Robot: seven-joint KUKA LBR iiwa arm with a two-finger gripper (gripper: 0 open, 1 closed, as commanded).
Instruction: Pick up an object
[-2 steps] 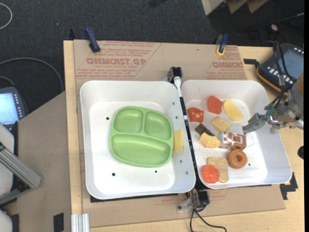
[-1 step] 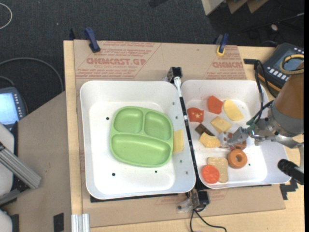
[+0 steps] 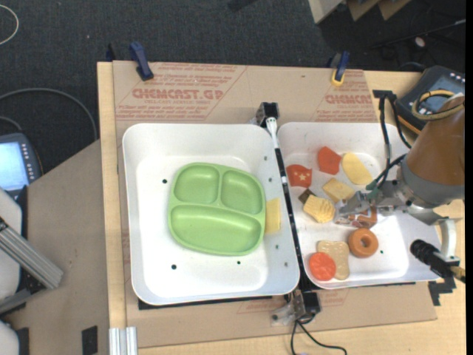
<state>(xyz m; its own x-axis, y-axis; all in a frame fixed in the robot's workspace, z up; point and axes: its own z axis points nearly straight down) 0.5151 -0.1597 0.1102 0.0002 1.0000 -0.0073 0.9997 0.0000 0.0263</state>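
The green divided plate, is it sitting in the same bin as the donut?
No, the green divided plate lies in the left bin, while the donut lies in the right bin.

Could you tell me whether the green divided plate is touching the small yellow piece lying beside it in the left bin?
Touching, as far as it shows. In the camera view the yellow piece lies against the right rim of the green plate, with no white bin floor visible between them.

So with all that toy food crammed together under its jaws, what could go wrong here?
Hedged guesses:
1. The gripper is down among tightly packed pieces, such as the brown ring-shaped doughnut and the ridged yellow wedge; it may nudge neighbours or grab two.
2. The round red slice lies near the right white bin's rim, so a bump could push it against the wall.
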